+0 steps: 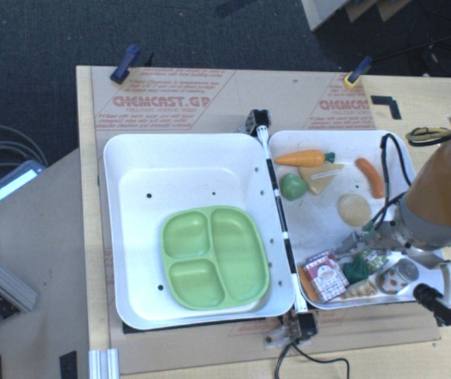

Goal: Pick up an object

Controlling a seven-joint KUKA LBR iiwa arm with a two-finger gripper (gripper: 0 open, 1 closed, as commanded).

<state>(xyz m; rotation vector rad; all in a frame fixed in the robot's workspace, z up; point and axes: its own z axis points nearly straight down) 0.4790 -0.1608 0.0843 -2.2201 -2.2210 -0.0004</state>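
From my feed: arm (438, 192) is in from the right, wrist down over the near right corner of the right bin (288, 144). Gripper (371, 247) sits low among the clutter there; I can't tell its state from this angle (wrist body blocks the tips).

Right bin contents:
- carrot (300, 159) along the far edge, near the far left corner
- green round piece (293, 185) just beside the left wall, below the carrot
- pale wedge (320, 178) touching the carrot's underside
- orange-red sausage-shaped piece (370, 177) toward the far right, well apart from the carrot
- beige round item (354, 209) mid-bin, just above the gripper
- red-and-white packet (325, 276) at the near edge, left of the gripper
- dark green item (357, 268) right next to the gripper, too cluttered to name
- small round can-like thing (405, 272) at the near right corner

Left bin (122, 164) carries 1 green tray (213, 257) with 3 compartments, sitting toward the near right corner.

Nothing visibly lifted; every item I can see rests on the bin floor.
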